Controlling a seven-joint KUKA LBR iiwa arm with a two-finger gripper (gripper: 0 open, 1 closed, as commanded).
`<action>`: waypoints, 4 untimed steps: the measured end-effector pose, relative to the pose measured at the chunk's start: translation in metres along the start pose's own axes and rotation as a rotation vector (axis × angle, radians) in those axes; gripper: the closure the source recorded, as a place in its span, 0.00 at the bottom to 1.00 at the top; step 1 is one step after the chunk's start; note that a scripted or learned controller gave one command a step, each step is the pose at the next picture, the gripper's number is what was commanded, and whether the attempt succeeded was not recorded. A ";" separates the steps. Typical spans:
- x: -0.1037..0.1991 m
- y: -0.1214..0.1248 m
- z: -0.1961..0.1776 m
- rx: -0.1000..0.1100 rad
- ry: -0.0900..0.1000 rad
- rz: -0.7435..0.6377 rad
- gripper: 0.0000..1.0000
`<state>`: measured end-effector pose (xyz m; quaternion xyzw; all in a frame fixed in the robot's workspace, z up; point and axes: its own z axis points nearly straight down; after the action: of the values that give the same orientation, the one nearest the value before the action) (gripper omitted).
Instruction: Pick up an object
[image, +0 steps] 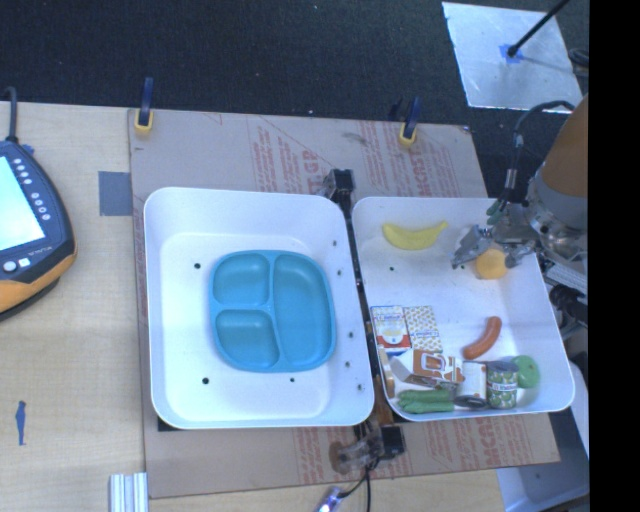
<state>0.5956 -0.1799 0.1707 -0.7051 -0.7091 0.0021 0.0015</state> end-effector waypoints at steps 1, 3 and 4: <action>0.009 0.048 0.080 0.001 0.001 0.002 0.00; -0.032 -0.046 0.079 -0.001 0.000 0.000 0.00; -0.033 -0.045 0.068 -0.002 -0.002 -0.005 1.00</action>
<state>0.5502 -0.2135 0.1030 -0.7034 -0.7108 0.0023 0.0002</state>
